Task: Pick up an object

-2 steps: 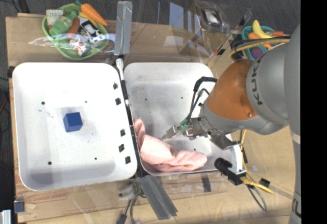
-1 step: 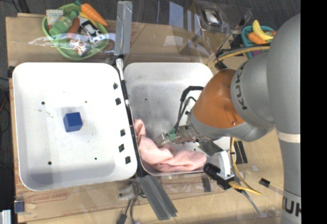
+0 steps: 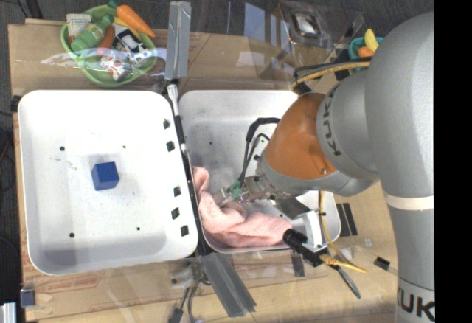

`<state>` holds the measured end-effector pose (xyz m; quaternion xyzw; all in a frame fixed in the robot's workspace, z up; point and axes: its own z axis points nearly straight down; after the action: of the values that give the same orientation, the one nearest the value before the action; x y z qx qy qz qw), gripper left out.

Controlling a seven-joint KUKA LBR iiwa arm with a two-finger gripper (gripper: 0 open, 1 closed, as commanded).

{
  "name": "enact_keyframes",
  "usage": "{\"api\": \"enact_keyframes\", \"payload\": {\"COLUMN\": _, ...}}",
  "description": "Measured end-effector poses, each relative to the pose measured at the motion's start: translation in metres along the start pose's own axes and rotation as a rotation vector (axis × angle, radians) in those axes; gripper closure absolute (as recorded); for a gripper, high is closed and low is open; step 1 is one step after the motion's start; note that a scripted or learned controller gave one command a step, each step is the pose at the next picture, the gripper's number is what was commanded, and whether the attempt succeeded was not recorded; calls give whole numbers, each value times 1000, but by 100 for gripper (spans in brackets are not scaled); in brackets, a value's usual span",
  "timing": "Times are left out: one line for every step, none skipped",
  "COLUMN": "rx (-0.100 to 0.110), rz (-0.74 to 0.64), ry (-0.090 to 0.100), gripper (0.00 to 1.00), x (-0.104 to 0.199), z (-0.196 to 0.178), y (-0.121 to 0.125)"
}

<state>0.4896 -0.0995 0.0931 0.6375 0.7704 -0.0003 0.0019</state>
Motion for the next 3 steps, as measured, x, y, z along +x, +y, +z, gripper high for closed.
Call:
{"api": "enact_keyframes", "payload": {"rx": 0, "rz": -298, "ry": 3, "gripper": 0, "x": 57, "z": -99, "y": 20}}
{"api": "enact_keyframes", "payload": {"rx": 2, "rz": -157, "ry": 2, "gripper": 0, "x": 10, "z": -99, "y": 12}}
{"api": "enact_keyframes", "payload": {"rx": 2, "rz": 54, "ry": 3, "gripper": 0, "x": 62, "z": -156, "y": 21}}
